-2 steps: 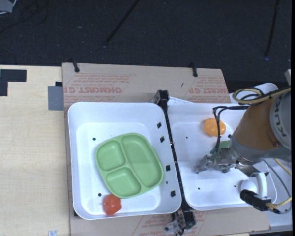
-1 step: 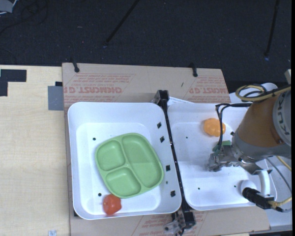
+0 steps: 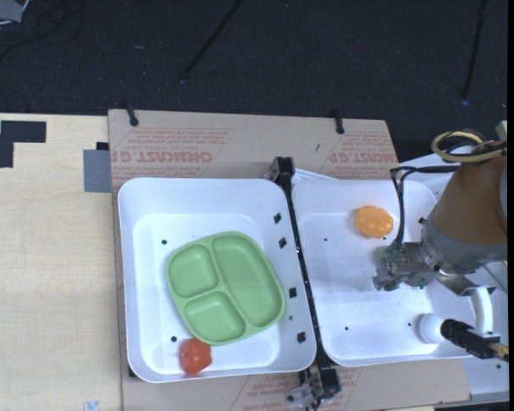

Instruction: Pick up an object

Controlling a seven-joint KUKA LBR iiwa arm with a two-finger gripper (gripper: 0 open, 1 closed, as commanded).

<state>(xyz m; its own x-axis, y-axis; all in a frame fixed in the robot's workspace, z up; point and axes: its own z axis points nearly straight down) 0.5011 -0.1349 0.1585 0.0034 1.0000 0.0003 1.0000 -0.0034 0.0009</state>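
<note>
Gripper (image 3: 391, 274) is just a dark, blurry clump low over the floor of the right bin (image 3: 351, 315), so I can't tell if it's spread or pinched, or if anything's in it. Arm (image 3: 471, 208) covers that bin's right side, so most of that wall is hidden. Orange lump (image 3: 373, 222) sits up and left of the gripper, near but apart, by the far wall. Left bin (image 3: 154, 204) is mostly taken up by a green plate (image 3: 225, 287), with a red lump (image 3: 195, 355) right at its front edge. Plenty of bare floor left of the gripper, up to the divider (image 3: 296, 264).
</note>
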